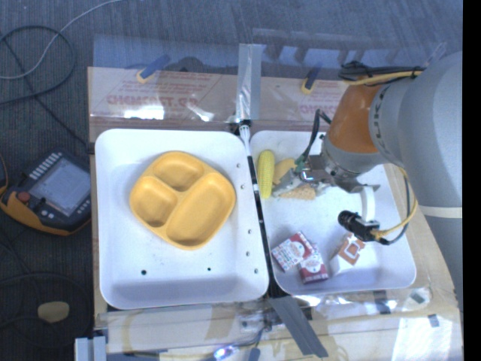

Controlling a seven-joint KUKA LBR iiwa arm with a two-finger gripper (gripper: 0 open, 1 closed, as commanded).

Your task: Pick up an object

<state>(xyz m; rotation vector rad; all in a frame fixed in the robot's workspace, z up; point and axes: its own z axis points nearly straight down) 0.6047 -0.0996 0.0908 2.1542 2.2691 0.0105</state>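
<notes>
My gripper (304, 176) hangs low over the upper part of the right bin (394, 271), below the arm's orange band (352, 126). It is right beside a yellow corn cob (265, 173) that lies along the bin's left wall, and over a pale yellow piece (285, 170) and a tan piece (301, 193). I cannot tell whether it touches them. A red and white packet (299, 256) and a small orange and white carton (349, 250) lie nearer the front of that bin.
The left bin (106, 224) holds a yellow three-part plate (183, 198). A black plug on a yellow cable (355, 223) dangles from the arm above the carton. A hand-held controller (51, 192) lies on the floor at the left.
</notes>
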